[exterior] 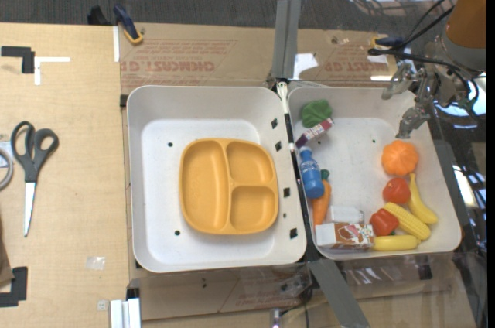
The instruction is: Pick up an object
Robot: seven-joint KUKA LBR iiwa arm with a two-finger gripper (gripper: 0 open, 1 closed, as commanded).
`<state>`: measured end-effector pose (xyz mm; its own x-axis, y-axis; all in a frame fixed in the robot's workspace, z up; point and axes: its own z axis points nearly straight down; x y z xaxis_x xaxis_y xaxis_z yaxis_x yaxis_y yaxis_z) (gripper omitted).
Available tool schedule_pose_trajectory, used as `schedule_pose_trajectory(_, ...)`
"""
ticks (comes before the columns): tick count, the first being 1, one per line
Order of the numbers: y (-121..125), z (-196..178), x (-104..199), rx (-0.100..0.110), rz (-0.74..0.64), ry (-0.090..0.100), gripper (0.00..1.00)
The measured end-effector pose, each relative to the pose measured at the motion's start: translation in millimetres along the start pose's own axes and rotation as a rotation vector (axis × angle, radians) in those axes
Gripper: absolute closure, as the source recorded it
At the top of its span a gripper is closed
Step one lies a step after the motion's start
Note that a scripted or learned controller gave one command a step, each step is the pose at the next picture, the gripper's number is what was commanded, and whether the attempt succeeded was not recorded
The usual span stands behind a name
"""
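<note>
gripper (411,104) poised at the right bin's (352,145) far rim, above the orange fruit (400,157); whether the jaws are spread or closed cannot be told. the fruit is probably light, stiff, smooth plastic: grasp across its middle. counts: two bins, one orange fruit, one divided yellow plate (230,186), one pair of scissors (32,162).

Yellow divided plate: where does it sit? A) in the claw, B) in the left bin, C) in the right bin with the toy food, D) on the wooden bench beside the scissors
B: the yellow divided plate lies flat inside the left bin.
</note>
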<state>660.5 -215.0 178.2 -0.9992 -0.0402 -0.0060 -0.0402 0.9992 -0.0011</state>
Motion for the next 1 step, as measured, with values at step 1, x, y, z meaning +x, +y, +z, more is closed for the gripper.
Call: schedule_pose_trajectory(1, -4.8, 84.7, 7.9, 0.0, 0.005, 0.001, 0.0)
